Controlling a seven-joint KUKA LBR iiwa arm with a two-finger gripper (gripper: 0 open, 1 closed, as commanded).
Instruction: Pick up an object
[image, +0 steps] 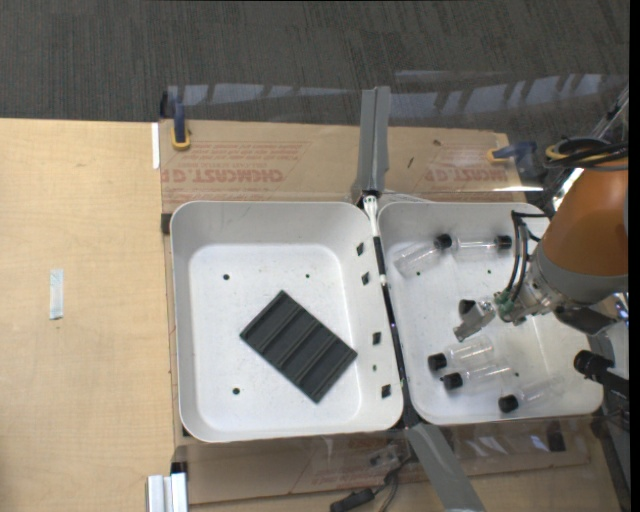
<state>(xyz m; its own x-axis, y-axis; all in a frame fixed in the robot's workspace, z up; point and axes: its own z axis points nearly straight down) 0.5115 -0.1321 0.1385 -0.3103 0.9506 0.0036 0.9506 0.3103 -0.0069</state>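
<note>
Just below the gripper (470, 318), grip state unreadable, lies a clear tube (462, 356), long axis across.

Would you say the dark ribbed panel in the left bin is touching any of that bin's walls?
Apart. The camera view shows the dark ribbed panel lying flat on the left bin floor, with bare white floor visible all around it.
</note>
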